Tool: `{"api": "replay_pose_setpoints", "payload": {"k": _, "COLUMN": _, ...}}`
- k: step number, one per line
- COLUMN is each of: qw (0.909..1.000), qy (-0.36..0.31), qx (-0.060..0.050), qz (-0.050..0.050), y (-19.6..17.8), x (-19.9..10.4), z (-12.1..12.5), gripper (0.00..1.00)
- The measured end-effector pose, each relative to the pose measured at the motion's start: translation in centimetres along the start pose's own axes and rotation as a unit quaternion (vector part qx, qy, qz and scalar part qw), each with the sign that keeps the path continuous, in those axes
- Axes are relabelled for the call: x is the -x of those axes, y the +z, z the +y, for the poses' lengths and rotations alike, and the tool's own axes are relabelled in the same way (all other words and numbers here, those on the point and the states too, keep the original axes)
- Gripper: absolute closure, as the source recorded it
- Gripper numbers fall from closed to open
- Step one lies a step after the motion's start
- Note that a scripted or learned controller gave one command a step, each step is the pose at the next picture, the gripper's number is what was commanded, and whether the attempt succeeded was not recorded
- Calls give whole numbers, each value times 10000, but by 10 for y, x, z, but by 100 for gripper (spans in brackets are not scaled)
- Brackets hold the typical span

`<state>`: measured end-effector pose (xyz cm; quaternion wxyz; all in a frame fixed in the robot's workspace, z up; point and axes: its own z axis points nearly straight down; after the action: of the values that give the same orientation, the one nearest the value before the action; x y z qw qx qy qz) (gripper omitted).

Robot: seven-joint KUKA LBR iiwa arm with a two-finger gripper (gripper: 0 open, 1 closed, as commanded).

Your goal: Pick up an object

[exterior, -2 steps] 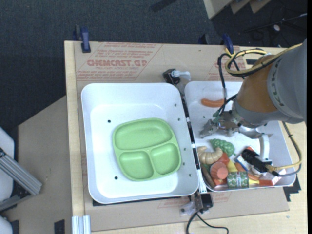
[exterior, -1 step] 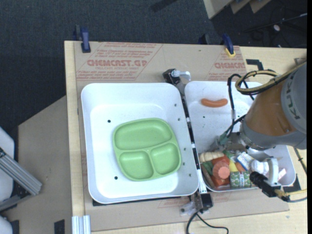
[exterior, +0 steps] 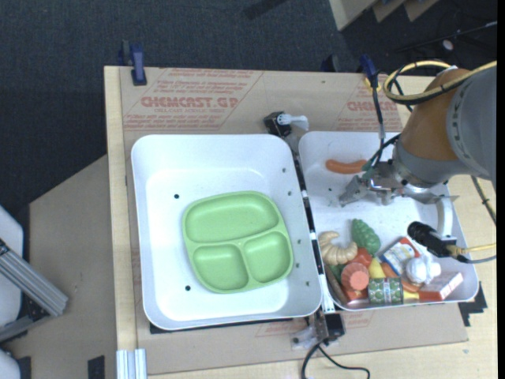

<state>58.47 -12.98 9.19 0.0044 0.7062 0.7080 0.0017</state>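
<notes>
My gripper (exterior: 357,191) hangs low over the back half of the right bin (exterior: 316,155), just in front of an orange sausage (exterior: 346,165) that lies near the bin's far wall. Nothing can be seen in its grasp. Toy food is piled in the bin's front half: a green pickle (exterior: 365,234), a tan croissant (exterior: 339,250), a red piece (exterior: 355,275), a green can (exterior: 384,291) and a white piece (exterior: 417,270). The grey arm with its orange band (exterior: 430,129) reaches in from the right and covers part of the bin.
The left bin (exterior: 154,212) holds a green three-compartment plate (exterior: 237,239). A small black and white clip (exterior: 286,122) sits on the cardboard behind the gap between the bins. Bare white floor shows in the right bin between the gripper and the pile.
</notes>
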Motion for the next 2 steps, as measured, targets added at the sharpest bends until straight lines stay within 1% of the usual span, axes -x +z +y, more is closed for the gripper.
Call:
{"api": "replay_pose_setpoints", "payload": {"k": 1, "qw": 10000, "qy": 20, "qx": -81, "qz": 34, "y": 7, "x": -11, "z": -67, "gripper": 0}}
{"api": "replay_pose_setpoints", "payload": {"k": 2, "qw": 10000, "qy": -5, "qx": -1, "qz": 1, "y": 7, "x": 9, "z": 25, "gripper": 0}}
